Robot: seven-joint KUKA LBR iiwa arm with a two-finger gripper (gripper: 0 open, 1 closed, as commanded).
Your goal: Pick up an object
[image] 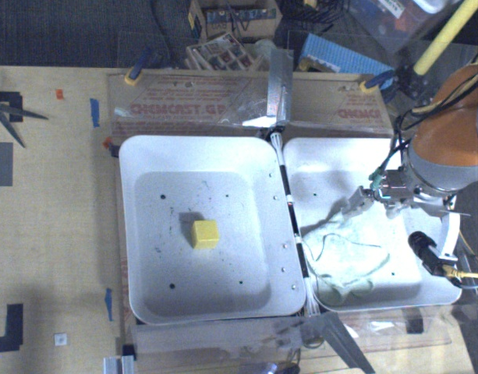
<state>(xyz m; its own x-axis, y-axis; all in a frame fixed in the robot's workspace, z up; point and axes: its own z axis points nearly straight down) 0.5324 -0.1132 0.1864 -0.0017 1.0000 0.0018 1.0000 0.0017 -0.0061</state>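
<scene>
You see 1 yellow block [206, 234] in the left bin [137, 170]; the jaws [355, 205] hang over the right bin [316, 162], grip state unclear.

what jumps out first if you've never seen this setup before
The eye lands first on the small yellow block sitting alone near the middle of the left bin, bright against the white. Next comes the grey arm with its orange band reaching in from the right, its claw hanging over the right bin. Under it a pale, thin, crumpled thing lies on that bin's floor, hard to identify.
</scene>
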